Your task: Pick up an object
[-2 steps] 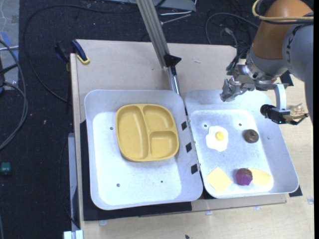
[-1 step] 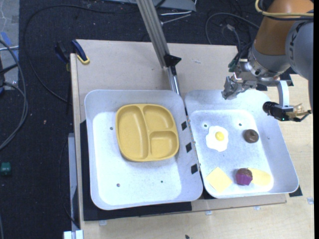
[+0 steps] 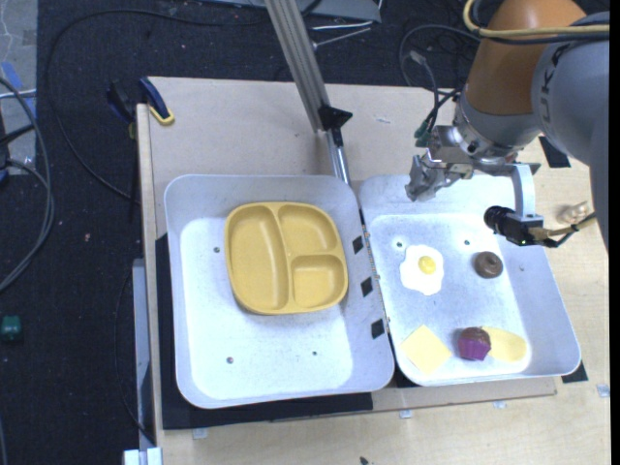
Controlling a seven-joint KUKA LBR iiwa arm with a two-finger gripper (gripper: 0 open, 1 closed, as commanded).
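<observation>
I see the gripper (image 3: 423, 184) over the right bin's (image 3: 552, 303) far left corner; whether it's clenched I cannot tell. The fried egg (image 3: 422, 270) lies below it.

Robotics lab: industrial arm (image 3: 542, 56) over a plywood worktop (image 3: 242, 124), two white bins (image 3: 194, 356), loose cables (image 3: 68, 85) on dark floor, toy food (image 3: 422, 269).

Toy foods in the right-hand bin

A fried egg (image 3: 422, 269) lies flat near the middle. A brown doughnut (image 3: 488, 264) sits to its right. Along the front: a pale yellow cheese slice (image 3: 426, 348), a purple piece (image 3: 474, 343) touching a yellow piece (image 3: 509, 345)
</observation>
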